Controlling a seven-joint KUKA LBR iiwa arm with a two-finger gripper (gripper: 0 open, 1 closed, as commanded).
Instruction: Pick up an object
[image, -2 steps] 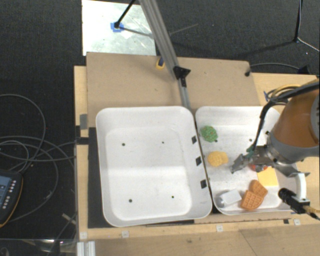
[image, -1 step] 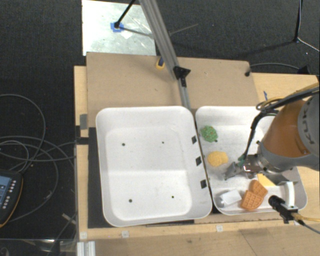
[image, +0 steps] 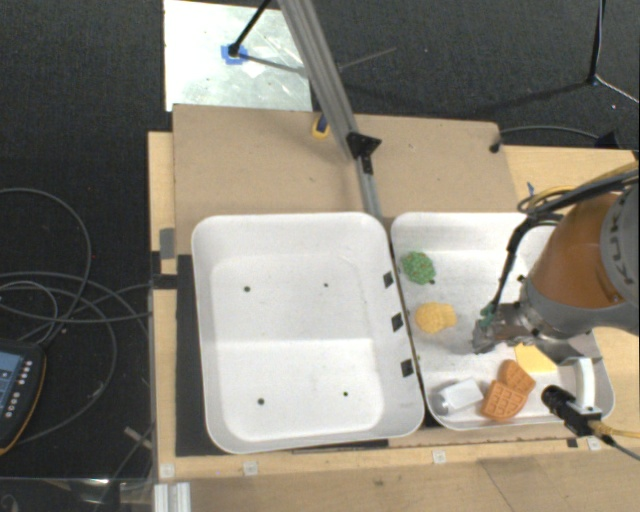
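The nearest candidate for the pick, a rounded yellow-orange piece (image: 435, 318), lay on the floor of the right bin (image: 455, 240), just beside my gripper (image: 484, 335) and on its left as the camera looked down, slightly up the view. It was a little wider than tall, so its long axis ran roughly across the view; I judged the coming move to turn on a short shift leftward over it. I could not tell how my gripper stood, since the wrist and cabling covered its tip. A green leafy piece (image: 418, 266) lay farther up the bin, near the divide between the bins. On the gripper's other side, toward the near wall, lay a yellow block (image: 535, 358), touching or nearly touching an orange waffle-like piece (image: 508, 390), with a small white object (image: 459, 395) beside that by the near wall. The left bin (image: 290, 330) sat alongside, its rim against the right bin's. No brand, label or legible writing could be made out on any item.
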